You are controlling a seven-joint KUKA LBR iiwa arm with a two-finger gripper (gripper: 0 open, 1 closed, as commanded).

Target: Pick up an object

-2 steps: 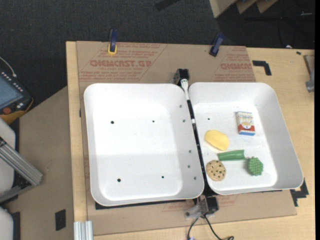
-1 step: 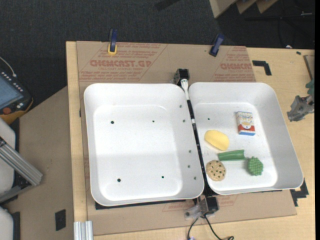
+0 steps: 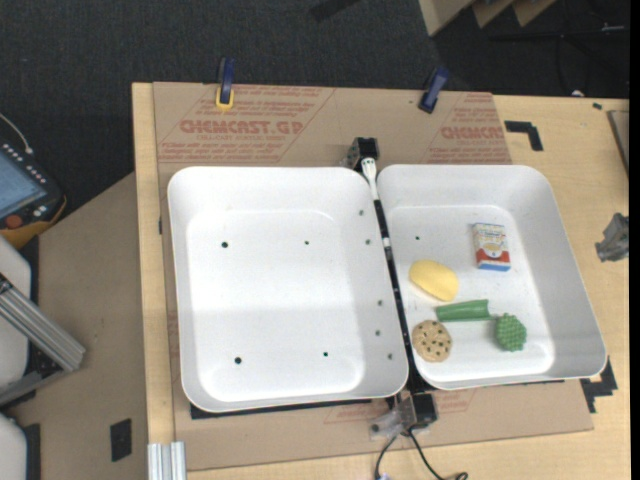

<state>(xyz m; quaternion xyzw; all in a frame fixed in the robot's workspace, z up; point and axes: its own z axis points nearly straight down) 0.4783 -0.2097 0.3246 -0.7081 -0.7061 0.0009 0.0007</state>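
The right bin (image 3: 540, 193) holds several small items. A little white, orange and blue carton (image 3: 490, 246) lies toward the back. A yellow lemon-shaped piece (image 3: 434, 280) rests near the bin's left wall. In front of it lie a green stick-like piece (image 3: 463, 310), a round green bumpy piece (image 3: 510, 333) and a brown speckled cookie (image 3: 432, 340). A grey part of the gripper (image 3: 612, 238) pokes in at the right edge, outside the right bin and well apart from every item.
The left bin (image 3: 200, 268) sits beside the right one on a cardboard sheet (image 3: 300, 118) held by two clamps at the back. A cable and connector (image 3: 412, 413) lie at the front between the bins.
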